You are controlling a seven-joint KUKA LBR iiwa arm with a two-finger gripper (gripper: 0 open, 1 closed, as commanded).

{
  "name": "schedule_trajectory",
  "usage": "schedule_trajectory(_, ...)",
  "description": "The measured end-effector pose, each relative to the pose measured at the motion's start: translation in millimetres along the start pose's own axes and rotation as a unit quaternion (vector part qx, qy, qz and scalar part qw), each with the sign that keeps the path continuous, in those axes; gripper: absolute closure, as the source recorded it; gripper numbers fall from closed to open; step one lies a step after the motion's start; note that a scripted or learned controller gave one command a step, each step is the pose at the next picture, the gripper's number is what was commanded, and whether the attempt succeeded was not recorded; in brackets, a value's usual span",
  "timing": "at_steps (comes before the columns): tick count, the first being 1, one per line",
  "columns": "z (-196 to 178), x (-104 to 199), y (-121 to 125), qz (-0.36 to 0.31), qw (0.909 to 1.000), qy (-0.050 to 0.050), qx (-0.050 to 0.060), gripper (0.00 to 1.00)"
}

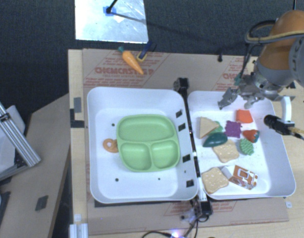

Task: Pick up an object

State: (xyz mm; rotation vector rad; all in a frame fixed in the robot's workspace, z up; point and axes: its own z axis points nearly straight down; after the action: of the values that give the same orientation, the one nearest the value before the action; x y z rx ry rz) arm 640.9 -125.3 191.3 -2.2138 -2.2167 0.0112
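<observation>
Arm: the grey arm point(285, 38) with its orange band comes in from the right, over the far right corner of the right bin point(280, 180).
Gripper: the gripper point(239, 101) hangs above the far part of the right bin, its two fingers spread apart with nothing between them. One fingertip point(225, 103) points left and near, toward bare white floor.
Right bin, toys: a tan wedge point(207, 126) lies near the middle divider; a dark green piece point(214, 140) touches its near edge. A purple piece point(233, 128) sits just right of them, with an orange block point(244, 116) beyond it on the far side.
More toys: a red piece point(251, 135) and a green ridged piece point(246, 147) lie close together toward the right wall. A cracker-like square point(226, 152) is near the centre, a toast slice point(214, 180) lies at the near left, and a brown and white piece point(244, 176) just right of it.
Left bin: the left bin point(100, 180) holds a green divided tray point(147, 142), and a small orange ring point(110, 146) lies just beside the tray's left edge.
Bench: a toy carrot point(132, 62) lies on the cardboard beyond the left bin.
</observation>
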Motion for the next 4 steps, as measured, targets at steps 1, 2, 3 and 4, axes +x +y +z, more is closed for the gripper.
schedule_trajectory(1, -8, 0, 3, -0.001, 1.0, -0.001, -0.006, 0.0)
schedule_trajectory(2, 51, 5, 10, -0.003, 1.0, 0.0, -0.004, 0.0)
schedule_trajectory(3, 102, 6, 11, -0.002, 1.0, -0.001, -0.007, 0.0)
schedule_trajectory(4, 88, 5, 13, -0.003, 1.0, -0.001, -0.009, 1.0)
